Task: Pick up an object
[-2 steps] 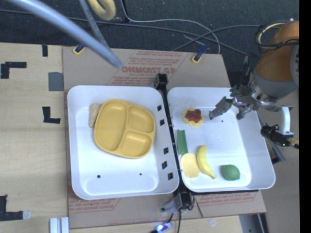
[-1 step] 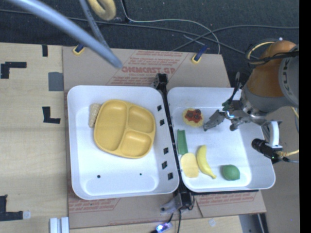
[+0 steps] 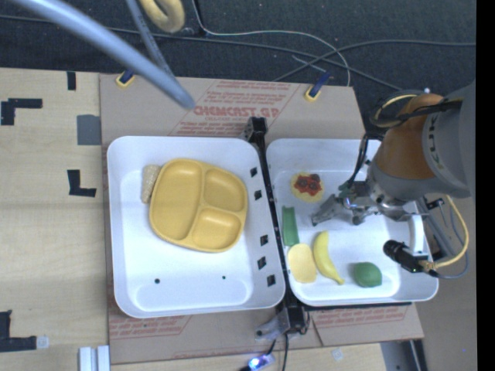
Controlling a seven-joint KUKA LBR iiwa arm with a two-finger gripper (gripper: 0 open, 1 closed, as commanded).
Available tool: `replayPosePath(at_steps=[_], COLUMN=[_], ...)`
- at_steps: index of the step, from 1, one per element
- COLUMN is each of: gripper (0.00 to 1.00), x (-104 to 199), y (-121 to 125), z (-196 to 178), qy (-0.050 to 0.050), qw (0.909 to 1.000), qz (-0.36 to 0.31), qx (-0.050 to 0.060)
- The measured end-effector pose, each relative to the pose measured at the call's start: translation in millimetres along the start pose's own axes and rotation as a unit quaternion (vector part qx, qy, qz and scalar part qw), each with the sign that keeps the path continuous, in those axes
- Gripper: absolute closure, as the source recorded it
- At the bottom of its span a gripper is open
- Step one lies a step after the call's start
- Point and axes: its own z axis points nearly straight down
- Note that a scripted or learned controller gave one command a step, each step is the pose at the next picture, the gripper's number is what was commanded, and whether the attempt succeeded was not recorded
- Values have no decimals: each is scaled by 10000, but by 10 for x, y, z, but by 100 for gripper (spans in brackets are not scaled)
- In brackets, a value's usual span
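above right bin (image 3: 402,288): claw (image 3: 325,213) (near banana (image 3: 326,258))

**Objects for picking**

Right bin (image 3: 402,292): yellow banana (image 3: 326,258), lying lengthwise; pale yellow piece (image 3: 302,263) just beside it; green strip (image 3: 289,226) along the left wall; round green item (image 3: 366,274); small yellow disc with red topping (image 3: 307,185).

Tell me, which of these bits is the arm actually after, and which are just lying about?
Could be picked up, all in the right bin:
- banana
- green round piece
- green strip
- pale yellow piece
- red-topped piece
The gripper hovers among them.

Just lying about:
- yellow divided tray in the left bin
- cables
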Motion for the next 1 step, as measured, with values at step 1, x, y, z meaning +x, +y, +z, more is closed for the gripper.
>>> replayPosePath(at_steps=[1], gripper=[0], x=[2], y=[4], z=[133], qy=[-11], qw=[10000], qz=[-3], qx=[-32])
